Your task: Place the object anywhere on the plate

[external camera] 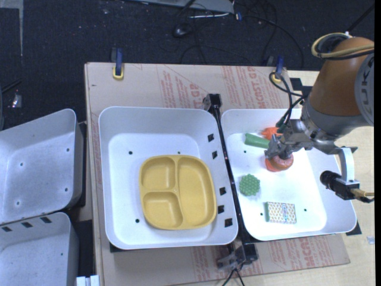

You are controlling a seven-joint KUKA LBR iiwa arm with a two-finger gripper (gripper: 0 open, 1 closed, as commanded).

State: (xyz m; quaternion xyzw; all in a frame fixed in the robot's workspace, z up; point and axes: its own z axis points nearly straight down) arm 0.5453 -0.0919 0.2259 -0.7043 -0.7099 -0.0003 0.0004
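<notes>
A yellow three-compartment plate (177, 191) lies in the left bin (119, 130). In the right bin (309, 210) my gripper (280, 152) hangs low over a red round object (280, 162), right at its top; whether it touches is unclear. Just behind the gripper lie an orange piece (271, 131) and a green block (256, 140). A green bumpy ball (249, 185) and a small patterned packet (280, 212) sit nearer the front of that bin.
The arm's orange band (339, 82) and grey wrist cover the right bin's far right side. A black divider (225, 165) runs between the bins. Extra white bins (36, 177) sit off to the left of the bench.
</notes>
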